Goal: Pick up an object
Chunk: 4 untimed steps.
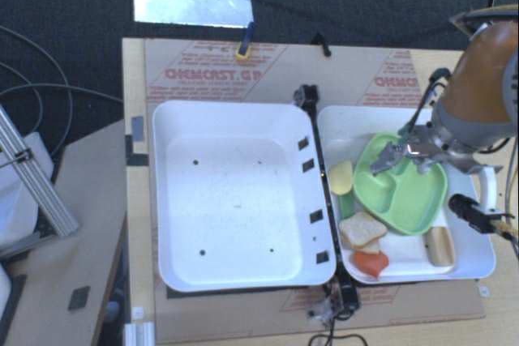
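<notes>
Where the grey arm reaches in from the right, its gripper [395, 159] hangs over the green plate [409, 192] in the right bin [478, 262]; fingers too small and blurred to tell apart, so grip state unclear. Crowded round the plate: yellow piece [341, 177] at left, bread slice [362, 230], red piece [371, 262], bread roll [440, 245] near the bin's front edge. Left bin [235, 198] offers open room. Arm cut off at frame edge. Cardboard [212, 69] behind reads "CHEMCAST GP".

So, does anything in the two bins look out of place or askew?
Nothing looks spilled or damaged. The green plate lies tilted against the items in the right bin, under the gripper.
</notes>
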{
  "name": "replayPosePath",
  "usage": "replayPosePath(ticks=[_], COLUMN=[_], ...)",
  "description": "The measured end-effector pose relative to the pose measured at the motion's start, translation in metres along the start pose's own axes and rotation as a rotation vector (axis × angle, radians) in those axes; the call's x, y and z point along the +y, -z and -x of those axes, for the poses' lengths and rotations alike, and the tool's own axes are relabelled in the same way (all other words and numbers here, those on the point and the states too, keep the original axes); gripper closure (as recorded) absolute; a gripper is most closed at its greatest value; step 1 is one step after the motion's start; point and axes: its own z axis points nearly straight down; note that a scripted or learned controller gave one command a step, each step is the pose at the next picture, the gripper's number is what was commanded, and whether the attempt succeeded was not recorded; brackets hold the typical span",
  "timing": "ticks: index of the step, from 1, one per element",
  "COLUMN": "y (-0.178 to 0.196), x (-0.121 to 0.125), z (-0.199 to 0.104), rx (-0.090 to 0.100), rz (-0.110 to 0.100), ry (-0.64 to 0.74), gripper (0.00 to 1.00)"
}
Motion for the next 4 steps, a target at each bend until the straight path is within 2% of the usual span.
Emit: replayPosePath(ticks=[1,2,3,4], y=[-0.072,-0.105,-0.106,-0.036], x=[0.016,0.051,0.092,0.107], z=[-0.007,0.037,-0.024,-0.093], rx=[-0.009,-0.001,-0.002,-0.001], rz=[0.018,0.01,0.007,0.001], ry=[-0.005,-0.003,0.006,-0.004], gripper=[0.0,0.0,0.0,0.0])
